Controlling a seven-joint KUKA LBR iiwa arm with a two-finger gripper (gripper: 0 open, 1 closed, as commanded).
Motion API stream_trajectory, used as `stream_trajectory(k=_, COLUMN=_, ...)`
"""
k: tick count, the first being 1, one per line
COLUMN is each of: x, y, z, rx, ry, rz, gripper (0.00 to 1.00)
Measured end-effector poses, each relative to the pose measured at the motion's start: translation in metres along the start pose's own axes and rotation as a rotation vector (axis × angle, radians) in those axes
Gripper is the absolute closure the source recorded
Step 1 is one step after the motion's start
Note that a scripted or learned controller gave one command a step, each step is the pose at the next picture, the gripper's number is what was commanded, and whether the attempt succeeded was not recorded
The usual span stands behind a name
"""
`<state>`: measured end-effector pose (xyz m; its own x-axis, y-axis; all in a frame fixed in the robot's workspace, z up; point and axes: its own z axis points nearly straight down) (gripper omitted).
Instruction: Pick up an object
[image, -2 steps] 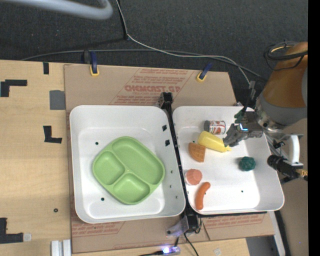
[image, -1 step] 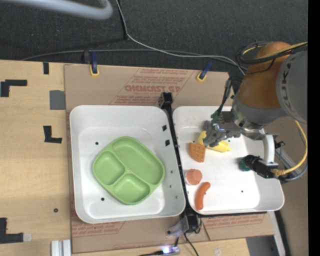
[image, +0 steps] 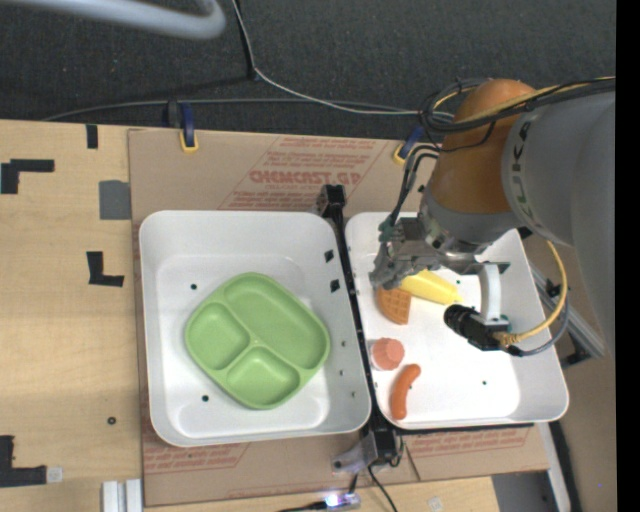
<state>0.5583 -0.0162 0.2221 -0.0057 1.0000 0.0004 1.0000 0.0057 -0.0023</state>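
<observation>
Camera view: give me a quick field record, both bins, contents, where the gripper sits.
left bin: holds a green divided plate, three compartments, lying flat
right bin: holds four small items
item 1: yellow piece, just under the gripper
item 2: orange waffle-textured piece, touching the yellow piece's left end
item 3: pink round piece, apart from the others
item 4: orange-red sausage shape, near the front wall
gripper: low over the right bin's back left area, above items 1 and 2
grasp: cannot tell
</observation>
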Motion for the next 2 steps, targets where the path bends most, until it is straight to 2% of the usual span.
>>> stream_trajectory(k=1, x=0.054, y=0.025, z=0.003, rx=-0.002, ry=0.001, rz=-0.002, gripper=1.0)
stream_trajectory(k=2, x=0.108, y=0.026, z=0.002, rx=-0.001, ry=0.0, rz=-0.001, gripper=1.0)
